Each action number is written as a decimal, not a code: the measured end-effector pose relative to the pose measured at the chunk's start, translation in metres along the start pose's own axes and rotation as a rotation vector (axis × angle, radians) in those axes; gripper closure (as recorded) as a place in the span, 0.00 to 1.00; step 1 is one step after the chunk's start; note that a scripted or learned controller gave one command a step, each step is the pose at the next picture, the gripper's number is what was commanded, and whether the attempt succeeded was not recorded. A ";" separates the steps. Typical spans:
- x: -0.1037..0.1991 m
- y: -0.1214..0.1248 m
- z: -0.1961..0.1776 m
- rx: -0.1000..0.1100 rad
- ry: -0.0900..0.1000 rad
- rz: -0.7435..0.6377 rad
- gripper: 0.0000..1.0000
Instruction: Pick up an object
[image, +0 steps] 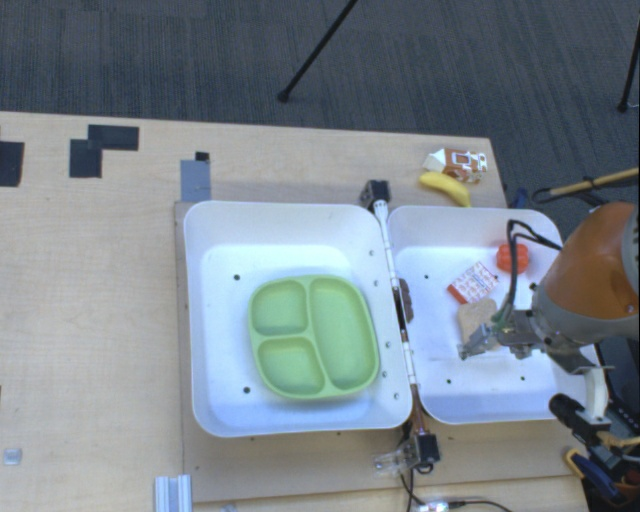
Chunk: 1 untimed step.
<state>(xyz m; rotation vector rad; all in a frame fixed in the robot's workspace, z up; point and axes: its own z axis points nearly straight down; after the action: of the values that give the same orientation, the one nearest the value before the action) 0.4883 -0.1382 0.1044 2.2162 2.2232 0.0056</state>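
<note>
The tool (478, 345) sits low in the right bin (440, 395), its tip just beside a tan packet (474, 318), evidently positioned for a grasp, though whether it is apart or together cannot be told here.

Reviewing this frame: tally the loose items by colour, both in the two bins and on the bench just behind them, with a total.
Green: 1, the divided tray in the left bin.
Orange-red: 2, a round item and a red-and-white packet in the right bin.
Tan: 1, a piece beside the gripper.
Yellow: 1, a banana on the bench.
White-and-brown: 1, a packet behind it.
Total: 6
</note>
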 end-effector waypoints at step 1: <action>-0.029 0.000 -0.048 0.000 -0.002 0.002 0.00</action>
<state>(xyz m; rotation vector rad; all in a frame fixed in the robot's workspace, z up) 0.4878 -0.1676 0.1523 2.2180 2.2197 0.0034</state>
